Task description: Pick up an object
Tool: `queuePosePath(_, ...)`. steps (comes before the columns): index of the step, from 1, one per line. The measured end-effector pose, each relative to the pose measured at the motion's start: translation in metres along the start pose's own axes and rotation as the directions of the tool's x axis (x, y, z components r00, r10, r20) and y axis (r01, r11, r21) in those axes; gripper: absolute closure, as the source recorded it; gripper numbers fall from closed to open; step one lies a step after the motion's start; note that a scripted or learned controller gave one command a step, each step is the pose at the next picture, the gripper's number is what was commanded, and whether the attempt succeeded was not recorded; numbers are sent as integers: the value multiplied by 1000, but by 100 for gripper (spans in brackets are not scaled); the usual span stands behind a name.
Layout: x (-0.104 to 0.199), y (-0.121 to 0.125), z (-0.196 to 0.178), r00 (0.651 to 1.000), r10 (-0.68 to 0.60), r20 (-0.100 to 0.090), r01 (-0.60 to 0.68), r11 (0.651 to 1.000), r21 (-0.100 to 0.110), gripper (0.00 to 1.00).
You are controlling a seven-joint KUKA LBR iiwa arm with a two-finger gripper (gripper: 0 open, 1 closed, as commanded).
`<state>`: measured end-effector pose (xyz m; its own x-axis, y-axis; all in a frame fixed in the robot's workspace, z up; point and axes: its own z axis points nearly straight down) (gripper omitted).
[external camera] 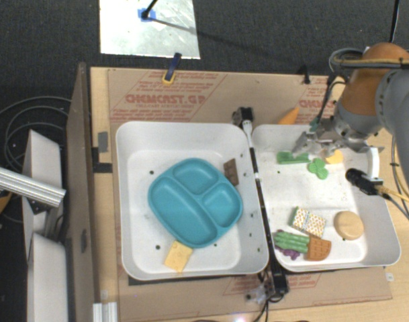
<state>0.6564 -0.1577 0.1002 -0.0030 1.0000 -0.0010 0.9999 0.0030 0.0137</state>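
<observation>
Seemingly, the gripper hung above the right bin, the green stick lying crosswise at its seven o'clock; its grip state was unreadable.

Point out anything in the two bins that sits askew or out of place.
The teal divided plate lies turned at an angle to the left bin's walls, with a small brown piece against its upper right edge. Nothing looks spilled or damaged.

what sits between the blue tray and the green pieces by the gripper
In the camera view, a small brown block and the bins' shared rim lie between the blue tray and green pieces.
</observation>
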Motion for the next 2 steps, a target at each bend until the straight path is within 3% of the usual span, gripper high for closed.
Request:
queuePosePath(1, 50, 8, 14, 1000, -5, 0, 5, 1000, 8, 0)
queuePosePath(2, 48, 15, -6, 1000, -6, 2, 6, 1000, -13, 100)
